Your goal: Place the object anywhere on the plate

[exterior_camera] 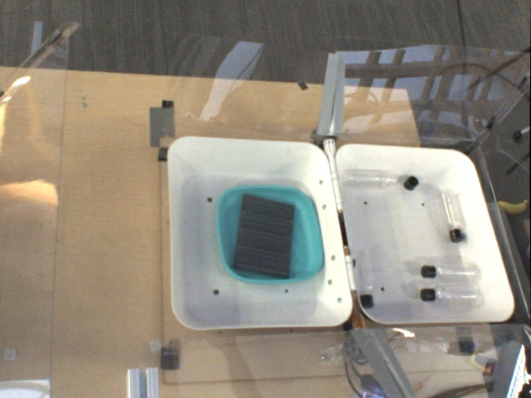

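- Seeing the dark ribbed object (265, 236) lying flat on the teal plate (311, 255) in the left bin (191, 222) — we are judging it placed.
- Noticing clear tubes with black caps (455, 214) in the right bin (489, 247) — hard to make out.
- Telling nothing about the pincer's state.

From where I stand, a sliver of pale hardware with a red mark (508, 371) juts in at the lower right corner; I can't tell whether it is part of the arm.
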`<move>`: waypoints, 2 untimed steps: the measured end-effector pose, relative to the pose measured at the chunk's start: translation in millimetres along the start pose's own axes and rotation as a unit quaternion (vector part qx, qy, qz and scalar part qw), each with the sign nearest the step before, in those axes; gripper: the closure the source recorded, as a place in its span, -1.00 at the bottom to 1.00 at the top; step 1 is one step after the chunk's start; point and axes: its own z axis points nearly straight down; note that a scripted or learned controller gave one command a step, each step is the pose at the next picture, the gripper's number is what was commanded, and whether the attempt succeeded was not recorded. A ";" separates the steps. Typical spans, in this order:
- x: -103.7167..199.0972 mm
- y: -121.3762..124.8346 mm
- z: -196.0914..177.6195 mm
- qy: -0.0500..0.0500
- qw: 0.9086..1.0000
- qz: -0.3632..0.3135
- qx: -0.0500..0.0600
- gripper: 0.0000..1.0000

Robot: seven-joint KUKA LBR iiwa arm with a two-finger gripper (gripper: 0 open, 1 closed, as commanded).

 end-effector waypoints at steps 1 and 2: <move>52.4 -94.6 45.6 -0.003 0.998 -0.065 0.006 1.00; 106.7 -129.9 216.3 -0.003 0.985 -0.173 0.008 1.00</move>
